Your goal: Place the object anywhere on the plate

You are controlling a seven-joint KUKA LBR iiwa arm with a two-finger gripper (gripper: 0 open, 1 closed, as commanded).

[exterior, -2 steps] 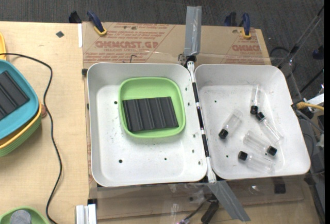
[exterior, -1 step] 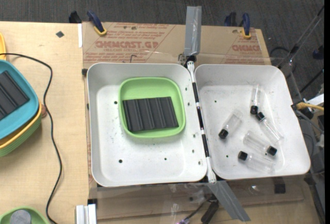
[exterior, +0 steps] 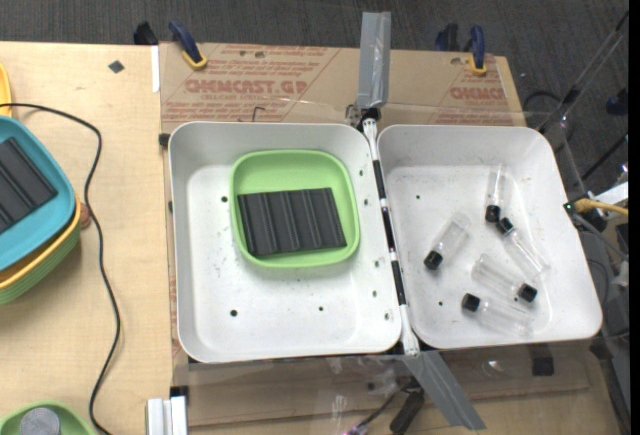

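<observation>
Whether the gripper is open or shut, or has hold of anything, cannot be told. The clear, black-capped tubes [exterior: 446, 245] lie scattered in the right bin [exterior: 560, 183], on the side the arm reaches in from; the green plate [exterior: 290, 163] sits beyond, in the left bin [exterior: 200, 303]. Picking seems not yet done: next, single out one tube and close on it squarely.

Status of my own body: pose and state cannot be determined from this camera view.
</observation>
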